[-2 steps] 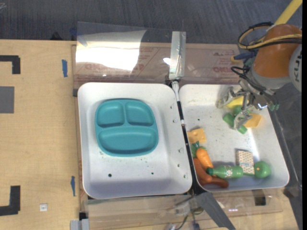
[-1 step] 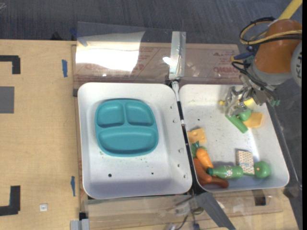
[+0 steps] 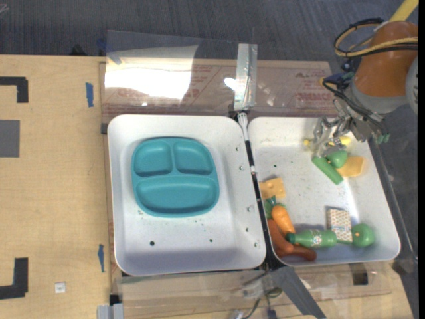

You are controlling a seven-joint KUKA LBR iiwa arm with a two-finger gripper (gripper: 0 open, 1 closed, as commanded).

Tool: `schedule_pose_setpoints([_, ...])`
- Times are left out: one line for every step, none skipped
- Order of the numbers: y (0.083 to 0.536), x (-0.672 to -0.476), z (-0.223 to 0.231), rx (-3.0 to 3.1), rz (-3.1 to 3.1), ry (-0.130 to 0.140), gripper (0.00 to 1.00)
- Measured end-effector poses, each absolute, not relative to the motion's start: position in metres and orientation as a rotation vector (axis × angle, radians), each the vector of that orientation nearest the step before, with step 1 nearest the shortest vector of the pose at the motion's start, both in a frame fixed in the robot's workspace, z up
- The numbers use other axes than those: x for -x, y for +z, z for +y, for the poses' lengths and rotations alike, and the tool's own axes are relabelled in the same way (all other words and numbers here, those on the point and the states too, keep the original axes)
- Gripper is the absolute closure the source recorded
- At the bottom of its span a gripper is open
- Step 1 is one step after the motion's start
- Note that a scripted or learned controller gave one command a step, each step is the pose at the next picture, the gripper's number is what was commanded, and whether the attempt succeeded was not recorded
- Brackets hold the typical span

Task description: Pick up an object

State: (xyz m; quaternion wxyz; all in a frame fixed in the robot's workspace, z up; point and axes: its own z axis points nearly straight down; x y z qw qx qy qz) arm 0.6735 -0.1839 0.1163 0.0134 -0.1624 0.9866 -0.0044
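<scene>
My claw [image 3: 330, 138] hangs low over the far right part of the right bin [image 3: 388, 208], above the green toy [image 3: 330, 165] that lies slantwise there. Whether it is spread or closed I cannot tell from this angle; metal and toy overlap. Nothing visibly clamped, so I count nothing as held.

Nearby: yellow piece [image 3: 352, 167] touching the green toy on its right. Well apart, toward the near edge: small yellow block [image 3: 272, 189], carrot [image 3: 283, 218], brown sausage-shaped piece [image 3: 289, 244], green bottle-like toy [image 3: 316, 238], patterned box [image 3: 339, 223], green ball [image 3: 362, 234]. Left bin [image 3: 123, 198] holds a teal divided plate [image 3: 175, 176].

Step, as I judge it: descent onto the target, grasp not yet confirmed.

Next move calls for: centring across the green toy's narrow width, avoiding the yellow piece, squeezing, then lifting straight up. Risk: toy slips sideways.
</scene>
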Motion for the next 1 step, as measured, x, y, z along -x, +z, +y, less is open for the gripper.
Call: schedule_pose_setpoints([0.1313,-0.6697,-0.1294,0.532,3.087,0.001,1.00])
